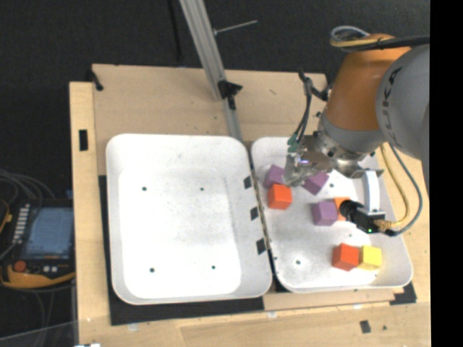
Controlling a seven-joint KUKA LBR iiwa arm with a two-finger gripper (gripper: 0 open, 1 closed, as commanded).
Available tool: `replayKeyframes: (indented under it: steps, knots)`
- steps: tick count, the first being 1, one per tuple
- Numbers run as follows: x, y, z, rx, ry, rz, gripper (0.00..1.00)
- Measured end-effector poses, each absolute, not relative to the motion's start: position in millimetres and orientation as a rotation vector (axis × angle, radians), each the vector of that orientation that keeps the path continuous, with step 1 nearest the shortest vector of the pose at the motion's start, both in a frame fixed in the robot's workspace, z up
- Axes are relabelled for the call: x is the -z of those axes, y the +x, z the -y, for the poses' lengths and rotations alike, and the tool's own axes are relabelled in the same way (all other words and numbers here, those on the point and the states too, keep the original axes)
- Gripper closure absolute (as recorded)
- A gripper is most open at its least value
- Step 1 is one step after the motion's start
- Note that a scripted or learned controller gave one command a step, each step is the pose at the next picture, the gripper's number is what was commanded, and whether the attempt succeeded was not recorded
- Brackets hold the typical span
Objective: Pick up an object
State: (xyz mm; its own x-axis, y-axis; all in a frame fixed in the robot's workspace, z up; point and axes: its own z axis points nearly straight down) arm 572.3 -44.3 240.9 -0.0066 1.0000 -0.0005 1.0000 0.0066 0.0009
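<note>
The right bin (289, 277) holds a scatter of small foam-like blocks. Taking the orange block (280, 196) near the bin's left wall as the landmark: it is a squat cube, bright orange, with soft edges, lying flat on the white floor. Just above and slightly left of it sits a purple block (274, 175), tilted, its lower corner close to the orange block's top. To the upper right of the orange block lies a second purple block (316, 183), partly under the arm's wrist. Further right and a little lower is a third purple block (325, 212). Well below and to the right of the orange block, a second orange cube (346, 256) rests touching a yellow cube (371, 256) at its right side.

The gripper (299, 166) hangs directly above and right of the landmark orange block, between the two upper purple blocks. Whether its fingers are parted or closed cannot be told from this angle, and no block is seen between them.

The left bin (116, 194) lies well left of the orange block.
</note>
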Motion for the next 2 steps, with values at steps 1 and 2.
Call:
replayKeyframes:
  steps: [1, 2]
  knots:
    - [-250, 578.3, -7, -0.004, 2.212, -2.231, 1.00]
    - [-236, 588.6, -63, -0.002, 2.212, -2.228, 1.00]
